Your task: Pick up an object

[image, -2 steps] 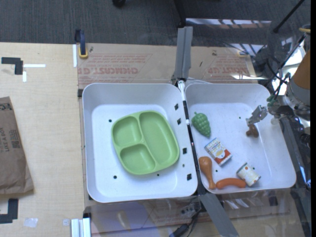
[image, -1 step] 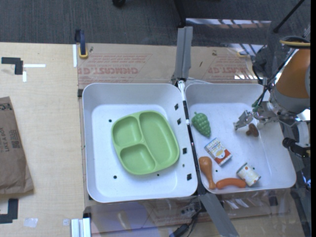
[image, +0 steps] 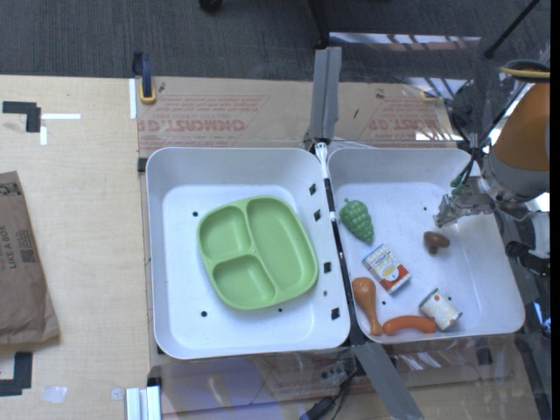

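**End effector low over the right bin, nothing held yet**

Closest to the camera, at the near edge of the right bin (image: pixel 490 322), lie an orange sausage-shaped toy (image: pixel 408 325) and a small white can (image: pixel 440 310), both well in front of the end effector (image: pixel 448 213) and toward the camera from it. A drumstick-shaped piece (image: pixel 367 301) sits further out to that side, and a little juice carton (image: pixel 386 269) lies between those and the tool.

The arm (image: pixel 523 138) leans in from the right side of the counter (image: pixel 70 147), wrist tipped downward, with the end effector hanging low over the far right part of the bin. From where I stand I cannot tell whether it is open or closed; the tip is too small and cluttered to read. Nothing looks to be between its tips.

The likeliest target, I'd guess, is the small brown object (image: pixel 437 241) just below and beside the tip, near but apparently not touching. The green grape-like bunch (image: pixel 357 218) is well off to the far side of it, by the divider, and the green plate (image: pixel 256 252) in the left bin (image: pixel 166 234) is farther still.

What could go wrong: the brown piece is small and rounded, so a descent that is slightly off could nudge it aside or let it squirt out as the tips close. Coming down too deep could also press into the bin floor, and the bin's right wall sits close to the wrist.
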Controlling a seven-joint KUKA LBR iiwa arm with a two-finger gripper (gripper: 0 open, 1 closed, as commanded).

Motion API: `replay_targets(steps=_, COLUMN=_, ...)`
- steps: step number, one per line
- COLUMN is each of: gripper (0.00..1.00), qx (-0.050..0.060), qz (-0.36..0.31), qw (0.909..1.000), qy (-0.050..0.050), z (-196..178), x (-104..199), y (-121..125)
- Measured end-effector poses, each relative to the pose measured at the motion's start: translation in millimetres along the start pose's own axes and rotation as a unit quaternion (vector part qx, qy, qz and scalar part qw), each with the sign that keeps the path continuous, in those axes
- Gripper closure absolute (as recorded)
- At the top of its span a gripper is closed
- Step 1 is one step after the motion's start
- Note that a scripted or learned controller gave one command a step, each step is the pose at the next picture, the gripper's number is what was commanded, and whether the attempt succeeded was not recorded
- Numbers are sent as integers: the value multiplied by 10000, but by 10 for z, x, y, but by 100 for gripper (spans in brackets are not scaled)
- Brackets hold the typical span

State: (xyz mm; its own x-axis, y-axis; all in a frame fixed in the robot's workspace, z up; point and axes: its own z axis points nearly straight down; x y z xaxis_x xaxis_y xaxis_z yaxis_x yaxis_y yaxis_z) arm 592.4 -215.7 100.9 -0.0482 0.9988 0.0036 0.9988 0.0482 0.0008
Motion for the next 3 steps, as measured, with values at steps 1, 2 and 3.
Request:
replay_targets(steps=1, gripper=0, qx=3, qz=-3, qw=10000, qy=14, z=2, x=14, y=3)
replay_targets(steps=2, gripper=0, qx=11, qz=-145, qw=9999, qy=-19, z=95, x=330, y=-349)
replay_targets(steps=3, gripper=0, qx=2, qz=368, qw=9993, qy=-22, z=92, x=275, y=-215)
